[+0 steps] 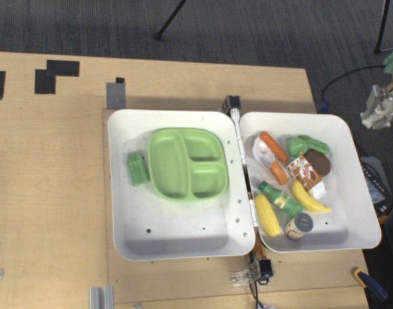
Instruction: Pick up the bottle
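The bottle (281, 199) lies on its side in the right bin (357, 166), low in the pile. It is small and green. Its neck points up-left and its body touches the corn (267, 215) on one side and the banana (308, 198) on the other. A round lid (303, 223) sits just below it.

The gripper (380, 107) is at the right edge of the view, outside the bin and well apart from the bottle. It is blurred there, so one cannot tell how it is set.

The risk is the crowding. The bottle is pressed between the corn and the banana, so the gripper may land on a neighbour, or catch the banana instead. The round body can also roll or slip out. The left bin (119, 172) holds a green tray (186, 163) and a green block (137, 169).
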### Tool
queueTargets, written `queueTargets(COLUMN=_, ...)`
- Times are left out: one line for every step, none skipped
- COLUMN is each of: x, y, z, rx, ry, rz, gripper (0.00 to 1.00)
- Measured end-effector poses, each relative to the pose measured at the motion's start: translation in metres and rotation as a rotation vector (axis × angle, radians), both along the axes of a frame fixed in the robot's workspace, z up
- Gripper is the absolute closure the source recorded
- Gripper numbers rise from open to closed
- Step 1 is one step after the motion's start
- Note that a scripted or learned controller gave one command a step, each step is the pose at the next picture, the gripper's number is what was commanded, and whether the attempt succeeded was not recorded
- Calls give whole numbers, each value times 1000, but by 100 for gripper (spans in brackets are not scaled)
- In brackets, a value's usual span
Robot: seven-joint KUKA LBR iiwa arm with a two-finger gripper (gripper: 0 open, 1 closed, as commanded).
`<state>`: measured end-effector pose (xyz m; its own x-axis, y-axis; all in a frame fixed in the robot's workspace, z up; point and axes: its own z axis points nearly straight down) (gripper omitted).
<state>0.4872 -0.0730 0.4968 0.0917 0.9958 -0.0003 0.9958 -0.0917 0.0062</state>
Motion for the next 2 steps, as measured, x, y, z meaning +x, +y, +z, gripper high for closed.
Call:
queueTargets(x=0, y=72, z=39, rx=0, ry=0, rz=214, gripper=100)
queueTargets(x=0, y=134, z=39, rx=1, ry=1, rz=264, gripper=100)
